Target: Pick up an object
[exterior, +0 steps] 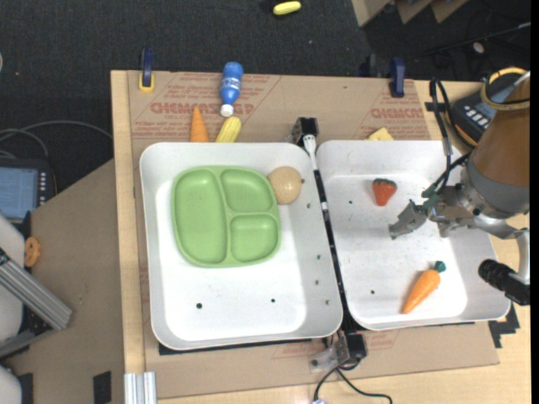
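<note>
The grey arm with its orange band (pixel 505 146) reaches in from the right, wrist angled down and leftward. Its two-finger gripper (pixel 406 223) hangs low, nothing visible between the jaws.

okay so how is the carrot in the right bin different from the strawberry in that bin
The carrot is orange and long, tapering to a point; the strawberry is red and short and rounded. The carrot lies near the front edge of the right bin, slanted, green top toward the arm; the strawberry sits near the back. Both have a green top, lie apart from the gripper, and look like toy food.
</note>
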You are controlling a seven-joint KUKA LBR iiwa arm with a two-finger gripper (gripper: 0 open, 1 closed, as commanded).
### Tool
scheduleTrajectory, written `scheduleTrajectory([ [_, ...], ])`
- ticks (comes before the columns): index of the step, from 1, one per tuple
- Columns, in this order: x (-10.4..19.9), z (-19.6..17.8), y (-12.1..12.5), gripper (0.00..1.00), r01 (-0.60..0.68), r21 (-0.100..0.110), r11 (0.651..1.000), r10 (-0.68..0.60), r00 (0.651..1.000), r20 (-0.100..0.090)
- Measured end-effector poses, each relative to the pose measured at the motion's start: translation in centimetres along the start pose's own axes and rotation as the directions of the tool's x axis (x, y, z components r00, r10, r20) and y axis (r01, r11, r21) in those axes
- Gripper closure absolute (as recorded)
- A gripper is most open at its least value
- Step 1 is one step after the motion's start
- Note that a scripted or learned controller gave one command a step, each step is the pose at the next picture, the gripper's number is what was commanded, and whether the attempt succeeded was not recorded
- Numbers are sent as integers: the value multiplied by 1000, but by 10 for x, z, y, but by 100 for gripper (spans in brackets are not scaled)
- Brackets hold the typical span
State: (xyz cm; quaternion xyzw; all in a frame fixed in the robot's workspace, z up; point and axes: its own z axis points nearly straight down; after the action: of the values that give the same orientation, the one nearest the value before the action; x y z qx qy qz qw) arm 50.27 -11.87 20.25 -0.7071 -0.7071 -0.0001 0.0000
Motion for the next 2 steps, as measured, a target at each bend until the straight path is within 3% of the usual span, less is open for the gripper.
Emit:
scheduleTrajectory([
  [1, -43, 68, 94, 0, 2, -6, 1000, -2, 1000, 4],
  [2, 4, 121, 127, 0, 6, -1, 1000, -6, 1000, -1],
])
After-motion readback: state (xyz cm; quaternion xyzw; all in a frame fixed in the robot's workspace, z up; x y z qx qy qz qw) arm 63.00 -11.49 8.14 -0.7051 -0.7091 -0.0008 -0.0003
